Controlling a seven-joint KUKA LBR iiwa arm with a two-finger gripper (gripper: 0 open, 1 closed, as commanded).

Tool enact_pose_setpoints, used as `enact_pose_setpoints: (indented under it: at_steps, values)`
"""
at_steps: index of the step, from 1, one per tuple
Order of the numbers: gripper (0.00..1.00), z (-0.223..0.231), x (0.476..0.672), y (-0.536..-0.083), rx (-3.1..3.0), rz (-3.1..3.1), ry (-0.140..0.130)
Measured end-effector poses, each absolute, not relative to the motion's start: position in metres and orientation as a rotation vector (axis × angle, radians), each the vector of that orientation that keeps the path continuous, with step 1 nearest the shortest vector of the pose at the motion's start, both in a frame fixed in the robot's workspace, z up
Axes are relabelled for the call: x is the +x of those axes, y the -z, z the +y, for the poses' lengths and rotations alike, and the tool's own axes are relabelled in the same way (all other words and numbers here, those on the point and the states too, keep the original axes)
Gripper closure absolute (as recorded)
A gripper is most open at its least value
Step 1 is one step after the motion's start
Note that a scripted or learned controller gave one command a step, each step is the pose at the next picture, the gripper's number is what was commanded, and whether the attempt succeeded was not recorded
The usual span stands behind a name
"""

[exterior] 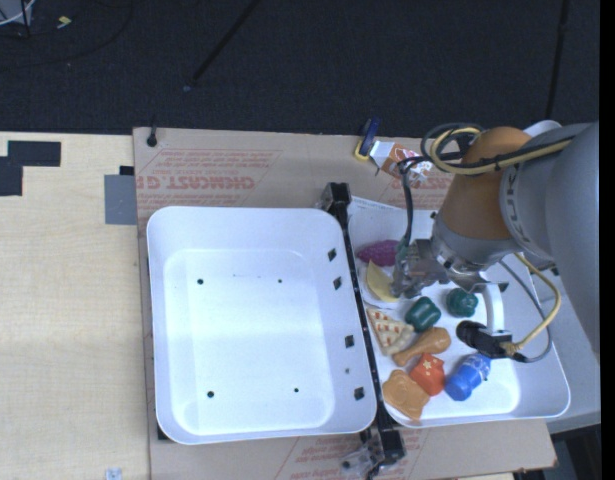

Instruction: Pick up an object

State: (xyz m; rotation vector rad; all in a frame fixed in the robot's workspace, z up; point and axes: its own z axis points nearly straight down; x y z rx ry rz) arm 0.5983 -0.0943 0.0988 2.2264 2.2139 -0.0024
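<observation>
Just beside the end effector, whose finger state I cannot tell, the green toy in the right bin looks light, rigid, slippery; best grasped across its middle.

Two white bins on cardboard sheet

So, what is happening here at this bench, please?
A grey robot arm reaches in from the right and has its tool lowered into the right bin, over a pile of toy food. Just beneath it lie a purple piece and a yellow piece, with a dark green piece close by. Further forward are a waffle slice, a red piece and a blue piece. I cannot see anything gripped yet. The left bin is beside it.
</observation>
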Motion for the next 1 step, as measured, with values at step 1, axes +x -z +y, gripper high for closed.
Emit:
enact_pose_setpoints:
  at_steps: [1]
  values:
    - [1.0, -0.0813, 0.6451, -0.1036, 2.221, 2.225, 0.002]
